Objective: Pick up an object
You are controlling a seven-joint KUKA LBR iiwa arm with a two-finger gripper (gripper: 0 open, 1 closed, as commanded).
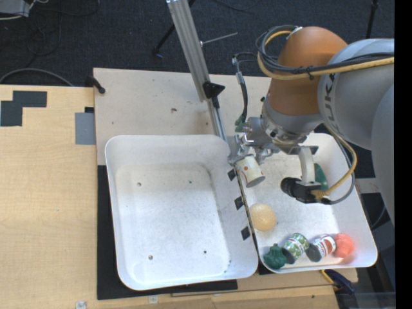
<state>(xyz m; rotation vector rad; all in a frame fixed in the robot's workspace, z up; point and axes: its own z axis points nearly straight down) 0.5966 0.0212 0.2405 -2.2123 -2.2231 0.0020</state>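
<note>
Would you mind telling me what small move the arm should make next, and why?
Probably a short straight lift. The gripper appears to have a small cream cylinder between its fingers, low over the right bin near the divider; raising it would show whether the grasp holds.

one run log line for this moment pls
claw: over right bin near divider | holding: white cup | left bin: no items

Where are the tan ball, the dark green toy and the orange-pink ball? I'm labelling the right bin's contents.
Tan ball (262, 217): camera view, centre of its top.
Dark green toy (276, 256): camera view, middle of its body.
Orange-pink ball (344, 245): camera view, its centre.
</note>
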